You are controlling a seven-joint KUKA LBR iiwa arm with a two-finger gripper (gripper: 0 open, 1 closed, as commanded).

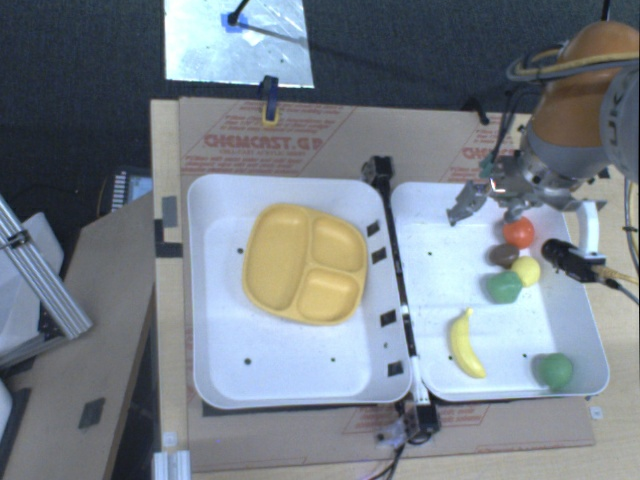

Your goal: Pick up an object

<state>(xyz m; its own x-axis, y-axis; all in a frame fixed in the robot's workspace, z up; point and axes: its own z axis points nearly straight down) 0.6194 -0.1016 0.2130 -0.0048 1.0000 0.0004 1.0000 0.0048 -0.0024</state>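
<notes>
Nearest the camera, the right bin point(590, 363) holds a green ball-shaped fruit point(553, 369) in its front corner and a toy banana point(465, 343) lying lengthwise just left of it. Farther back sits a tight cluster: a green piece point(504, 287), a yellow piece point(526, 271) touching it, a small brown piece point(503, 255), and an orange-red fruit point(518, 233) at the far end.

The left bin point(215, 368) carries a yellow compartment plate point(303, 262), nothing in its sections.

The gripper point(490, 200) hangs over the far part of the right bin, just beside the orange-red fruit. The fingers appear spread, one reaching left toward bare bin floor, with nothing between them.

Beyond the bins, the cardboard-covered desk point(320, 138) bears a yellow clamp point(270, 103) at its far edge.

Judgement: the fruits look like light, rigid, smooth plastic, so likely slippery and prone to roll. The orange-red fruit is closest; grip across its widest middle. The neighbouring brown piece may get nudged. The banana, well apart from others, offers an easier hold across its narrow mid-body.
</notes>
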